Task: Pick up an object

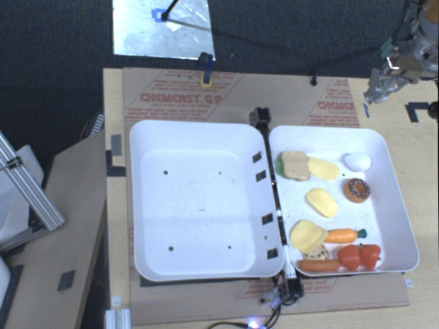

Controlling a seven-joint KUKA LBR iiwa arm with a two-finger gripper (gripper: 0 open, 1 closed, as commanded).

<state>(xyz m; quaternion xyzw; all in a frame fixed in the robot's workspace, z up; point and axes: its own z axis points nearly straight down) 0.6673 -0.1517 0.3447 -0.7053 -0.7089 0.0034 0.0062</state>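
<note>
Carrot in right bin, hand above

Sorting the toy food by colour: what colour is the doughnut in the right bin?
Brown, with pale speckles on top; the doughnut shows in the camera view.

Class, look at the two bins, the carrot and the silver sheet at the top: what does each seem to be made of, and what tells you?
Bins: likely moulded plastic, smooth matte white, with rounded corners and rims.
Carrot: probably toy plastic, uniform orange with a slight sheen.
Silver sheet: looks like foil or thin metal, reflective with crinkled highlights.
</note>
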